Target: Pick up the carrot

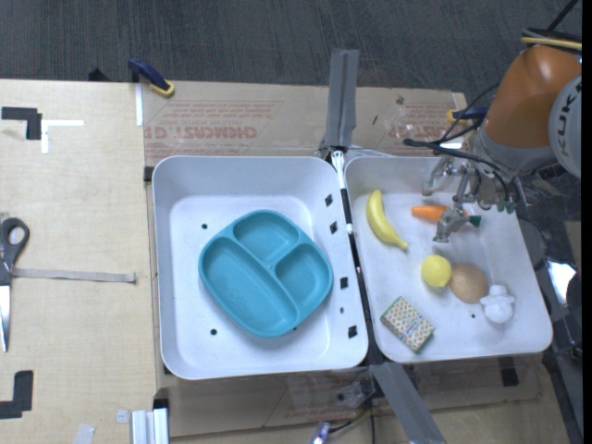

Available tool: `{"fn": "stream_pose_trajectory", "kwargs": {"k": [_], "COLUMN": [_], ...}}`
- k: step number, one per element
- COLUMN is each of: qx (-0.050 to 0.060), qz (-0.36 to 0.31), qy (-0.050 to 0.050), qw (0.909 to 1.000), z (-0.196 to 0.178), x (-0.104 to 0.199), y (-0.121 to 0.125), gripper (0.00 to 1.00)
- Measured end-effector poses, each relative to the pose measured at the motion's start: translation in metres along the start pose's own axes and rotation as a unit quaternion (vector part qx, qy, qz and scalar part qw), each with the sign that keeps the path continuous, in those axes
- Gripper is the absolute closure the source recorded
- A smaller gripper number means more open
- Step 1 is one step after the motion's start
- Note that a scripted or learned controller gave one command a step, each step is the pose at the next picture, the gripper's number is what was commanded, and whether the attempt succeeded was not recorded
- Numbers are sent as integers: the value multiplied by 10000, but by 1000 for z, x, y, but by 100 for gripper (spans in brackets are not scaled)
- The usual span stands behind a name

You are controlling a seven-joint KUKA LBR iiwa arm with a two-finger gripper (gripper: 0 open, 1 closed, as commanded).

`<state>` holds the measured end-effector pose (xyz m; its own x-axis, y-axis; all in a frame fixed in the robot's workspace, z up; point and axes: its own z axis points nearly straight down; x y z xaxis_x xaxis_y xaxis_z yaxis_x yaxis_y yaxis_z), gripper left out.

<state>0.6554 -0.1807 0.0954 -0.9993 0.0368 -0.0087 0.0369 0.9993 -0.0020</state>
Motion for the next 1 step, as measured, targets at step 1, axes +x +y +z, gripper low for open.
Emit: {"fn": "stream_pose_trajectory", "kwargs": {"k": [1], "qx": [10], "qz": [-16], "qy": [-39], "qw": [10000], "z": [-12], "x": [-2], "y": [1], "gripper": [100]}}
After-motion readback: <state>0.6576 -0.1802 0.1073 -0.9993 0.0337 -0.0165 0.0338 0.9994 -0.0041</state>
